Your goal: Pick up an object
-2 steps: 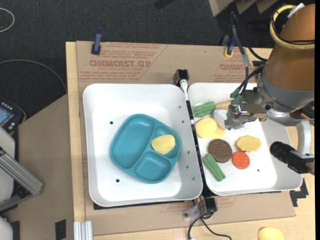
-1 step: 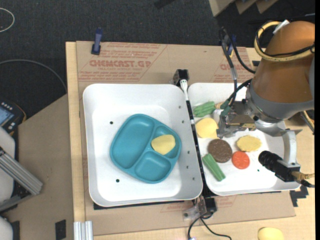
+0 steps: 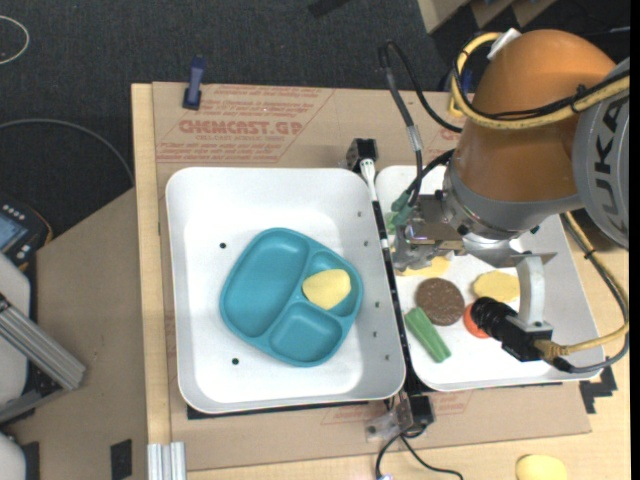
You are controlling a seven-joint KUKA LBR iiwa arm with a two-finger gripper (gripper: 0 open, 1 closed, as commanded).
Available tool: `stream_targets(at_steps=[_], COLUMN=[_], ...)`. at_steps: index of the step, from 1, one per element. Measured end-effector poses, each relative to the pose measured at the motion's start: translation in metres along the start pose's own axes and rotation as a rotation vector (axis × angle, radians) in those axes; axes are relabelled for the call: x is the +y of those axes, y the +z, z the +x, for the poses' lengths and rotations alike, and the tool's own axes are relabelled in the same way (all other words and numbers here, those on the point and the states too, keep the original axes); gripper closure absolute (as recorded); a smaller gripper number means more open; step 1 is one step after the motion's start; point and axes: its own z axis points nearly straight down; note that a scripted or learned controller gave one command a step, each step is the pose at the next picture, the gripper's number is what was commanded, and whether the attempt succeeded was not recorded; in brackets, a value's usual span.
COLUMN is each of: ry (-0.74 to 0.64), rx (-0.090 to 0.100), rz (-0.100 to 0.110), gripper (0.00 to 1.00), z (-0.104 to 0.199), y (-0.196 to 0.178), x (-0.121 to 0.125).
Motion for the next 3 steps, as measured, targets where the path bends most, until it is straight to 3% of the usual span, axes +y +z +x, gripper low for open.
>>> stream_targets(at_steps=[1,2,3], ry=[0.003,0.005,0.011], rx=[-0.001,0.002,-0.005], rz=[0.0,-0.014,0.02], gripper=[1.0,1.0,1.0], z=[0.036,0.03,0.016], y=[-0.021,-0.15,0.013], x=[0.0,0.002,0.0])
